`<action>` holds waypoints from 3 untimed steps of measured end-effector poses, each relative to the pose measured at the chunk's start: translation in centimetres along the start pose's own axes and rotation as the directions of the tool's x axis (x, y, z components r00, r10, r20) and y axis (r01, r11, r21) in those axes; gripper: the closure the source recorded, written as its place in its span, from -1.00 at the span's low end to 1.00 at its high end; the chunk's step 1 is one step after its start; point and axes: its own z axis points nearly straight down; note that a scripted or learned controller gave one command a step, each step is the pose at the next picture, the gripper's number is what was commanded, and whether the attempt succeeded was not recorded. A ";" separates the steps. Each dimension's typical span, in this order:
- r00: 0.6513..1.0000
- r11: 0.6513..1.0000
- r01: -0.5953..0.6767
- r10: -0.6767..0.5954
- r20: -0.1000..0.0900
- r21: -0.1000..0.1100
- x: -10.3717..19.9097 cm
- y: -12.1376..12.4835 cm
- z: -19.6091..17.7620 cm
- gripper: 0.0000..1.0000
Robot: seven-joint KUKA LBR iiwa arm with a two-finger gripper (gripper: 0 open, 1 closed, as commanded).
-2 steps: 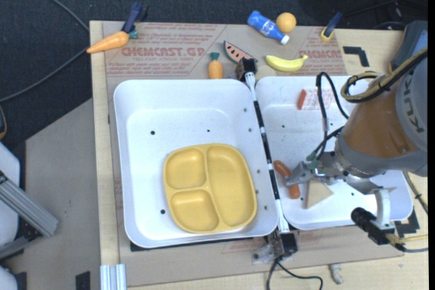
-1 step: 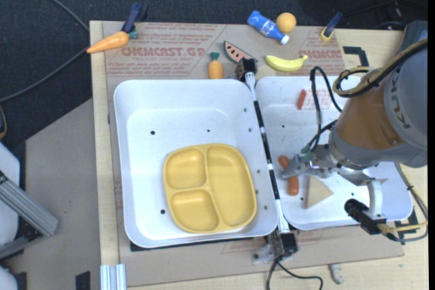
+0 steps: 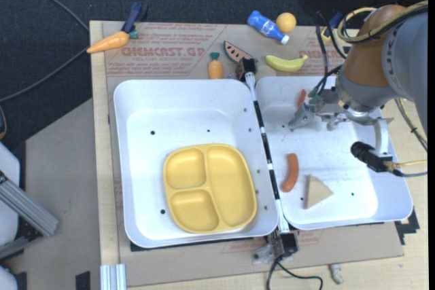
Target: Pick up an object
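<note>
I see a carrot (image 3: 109, 43) at the bench's (image 3: 102, 146) upper left corner, a blue clip (image 3: 134, 15) just above it. Along the top edge sit a watermelon slice (image 3: 236, 51), a small orange toy (image 3: 215, 68), a banana (image 3: 285, 63), a blue bottle (image 3: 266, 26) and a yellow ball (image 3: 286, 22).

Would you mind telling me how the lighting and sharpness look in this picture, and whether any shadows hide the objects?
In the camera view, light is even and soft; the two shallow white bins look bright but keep detail; the yellow divided plastic plate casts a faint shadow; the grey arm's gripper looks slightly blurred; the orange sausage and tan wedge stay sharp, unshadowed.
</note>
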 end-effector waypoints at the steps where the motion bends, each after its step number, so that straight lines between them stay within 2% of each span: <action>1: 1.000 1.000 -0.001 0.001 0.000 0.007 -1.9 6.6 3.6 -1.00; 2: 1.000 1.000 0.000 0.000 0.003 0.007 -1.9 6.6 2.5 1.00; 3: 1.000 1.000 0.000 0.000 0.003 0.008 -1.9 6.6 2.5 -1.00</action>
